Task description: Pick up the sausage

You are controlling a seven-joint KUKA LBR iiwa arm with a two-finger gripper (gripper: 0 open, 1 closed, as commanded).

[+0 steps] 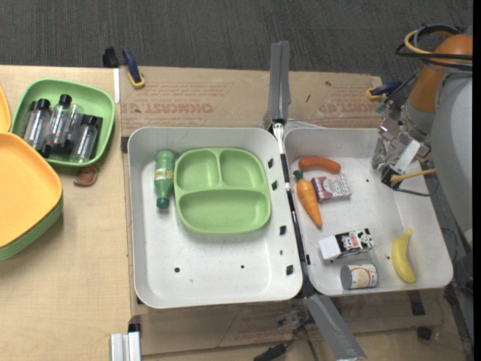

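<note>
Camera view: sausage (319, 163) left of gripper (392, 160).

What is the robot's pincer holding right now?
Nothing. The pincer hangs over the right bin's far right side, with no item in it. The sausage lies apart from it, untouched.

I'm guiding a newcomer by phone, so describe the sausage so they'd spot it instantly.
Look in the right white bin, near its far wall. The sausage lies there, just above the pink carton. Unlike the tapered, green-topped carrot beside it, it's reddish-orange with rounded ends.
</note>
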